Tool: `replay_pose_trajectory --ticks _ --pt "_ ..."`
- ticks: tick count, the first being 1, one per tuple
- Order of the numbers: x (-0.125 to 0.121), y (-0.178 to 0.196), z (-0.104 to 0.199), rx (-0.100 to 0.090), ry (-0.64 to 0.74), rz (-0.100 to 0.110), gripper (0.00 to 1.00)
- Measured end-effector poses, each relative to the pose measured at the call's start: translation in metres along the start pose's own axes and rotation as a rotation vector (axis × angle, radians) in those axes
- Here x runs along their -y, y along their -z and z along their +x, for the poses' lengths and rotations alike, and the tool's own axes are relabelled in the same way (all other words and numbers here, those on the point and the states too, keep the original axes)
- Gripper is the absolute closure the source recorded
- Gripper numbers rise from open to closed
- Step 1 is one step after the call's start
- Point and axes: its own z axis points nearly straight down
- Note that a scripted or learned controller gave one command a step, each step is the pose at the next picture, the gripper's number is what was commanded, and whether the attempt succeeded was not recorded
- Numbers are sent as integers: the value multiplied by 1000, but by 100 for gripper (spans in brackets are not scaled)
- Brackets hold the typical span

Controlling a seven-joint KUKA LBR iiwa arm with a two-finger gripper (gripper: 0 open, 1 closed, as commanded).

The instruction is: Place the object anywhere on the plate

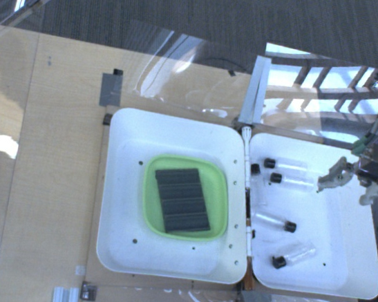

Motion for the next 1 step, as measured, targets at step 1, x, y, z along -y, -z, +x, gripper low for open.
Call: replay_pose_trajectory --ticks 1 --pt "-44 -44 -36 1 -51 4 0"
